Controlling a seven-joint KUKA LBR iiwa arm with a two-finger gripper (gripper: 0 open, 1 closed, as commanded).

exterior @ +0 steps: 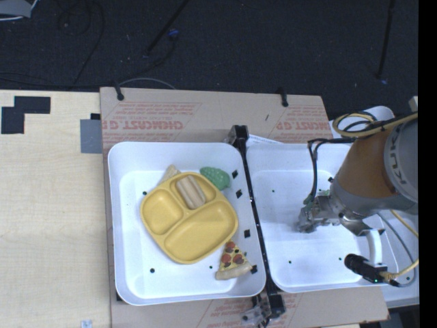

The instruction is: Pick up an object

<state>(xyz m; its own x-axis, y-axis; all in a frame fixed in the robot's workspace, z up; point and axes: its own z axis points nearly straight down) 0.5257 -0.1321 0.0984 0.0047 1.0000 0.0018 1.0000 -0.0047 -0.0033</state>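
While tool (308, 221) occupies right bin (300, 272), pizza slice (233, 261) (left bin (130, 251)) lies apart.

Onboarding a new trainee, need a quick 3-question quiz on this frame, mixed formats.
1. True or false: the pincer is over the bin holding the yellow divided plate.
2. Multiple choice: what lies in one compartment of the plate? A) pizza slice B) hot dog C) green item
3. Fill in: the pizza slice lies beside the plate's ____ corner, as the camera sees it.

Key:
1. False; it is over the right-hand bin.
2. B, the hot dog. The green item lies off the plate's rim.
3. Lower right.
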